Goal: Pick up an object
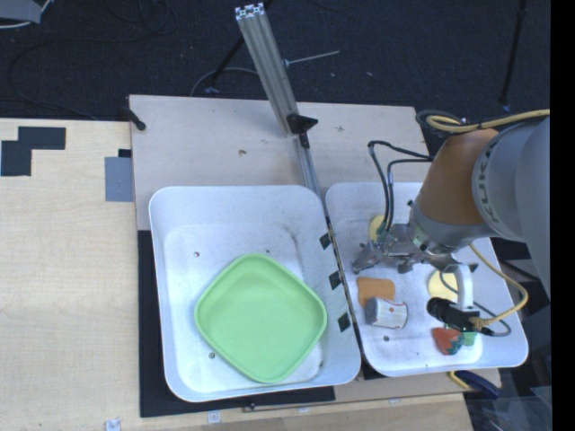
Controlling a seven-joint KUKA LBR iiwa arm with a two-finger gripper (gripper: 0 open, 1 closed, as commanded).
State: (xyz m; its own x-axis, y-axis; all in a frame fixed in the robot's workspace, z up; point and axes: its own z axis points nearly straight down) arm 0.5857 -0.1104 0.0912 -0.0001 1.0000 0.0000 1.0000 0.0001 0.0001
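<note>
Nothing is lifted yet. The gripper (388, 257) hangs low over the right shallow white bin (503, 353), just above the orange rectangular block (376, 289) and small white cup-like cylinder (389, 312) lying there; whether its jaws are open cannot be told. Descent, grasp and lift remain.

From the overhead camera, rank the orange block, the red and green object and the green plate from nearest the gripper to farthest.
From the gripper, in the right bin:
1. The orange block, just below it in the same bin.
2. The red and green object, toward that bin's lower right corner.
3. The green plate, across the divider in the left bin.
</note>
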